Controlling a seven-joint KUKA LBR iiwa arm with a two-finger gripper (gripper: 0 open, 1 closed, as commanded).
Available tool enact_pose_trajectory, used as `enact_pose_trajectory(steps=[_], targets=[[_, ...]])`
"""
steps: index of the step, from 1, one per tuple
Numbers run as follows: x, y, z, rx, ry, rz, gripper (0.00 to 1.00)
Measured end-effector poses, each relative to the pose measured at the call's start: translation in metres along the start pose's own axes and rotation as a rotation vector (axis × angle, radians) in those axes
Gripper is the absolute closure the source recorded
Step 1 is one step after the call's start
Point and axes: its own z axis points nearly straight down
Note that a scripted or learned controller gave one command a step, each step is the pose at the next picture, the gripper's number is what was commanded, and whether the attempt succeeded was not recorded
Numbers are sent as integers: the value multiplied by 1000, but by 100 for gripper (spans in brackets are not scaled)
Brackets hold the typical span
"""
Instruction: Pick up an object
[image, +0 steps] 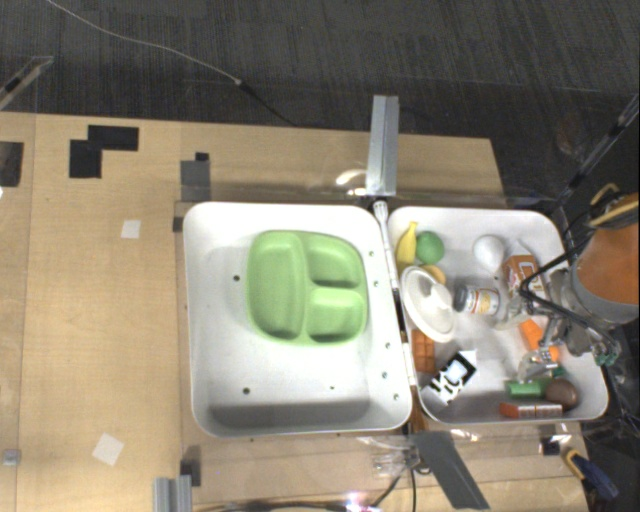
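Observation:
The right bin (500, 214) holds a jumble: a yellow banana (407, 243), a green ball (430, 246), a white bowl (428, 300), a small jar (478, 298), a white round piece (489, 250), an orange packet (521, 272), a black-and-white box (452, 375), a green marker (523, 388) and a brown lump (562, 392). My gripper (548, 352) hangs low over the bin's right side, just above the green marker and brown lump. The arm with its orange band (606, 262) comes in from the right.
The left bin (215, 400) holds a green divided tray (305, 284). A metal post (383, 145) stands behind the seam between the bins. Wooden bench surface (90, 330) spreads to the left. Cables trail by the arm at the right edge.

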Motion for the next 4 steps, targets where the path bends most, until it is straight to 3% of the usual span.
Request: enact_pose_trajectory(steps=[1,2,3,4], targets=[[-6,0,-15,5,-17,-6,100],[23,3,-76,-7,8,-392,100],[23,3,-75,-8,9,-392,0],[12,1,-11,0,0,-390,0]])
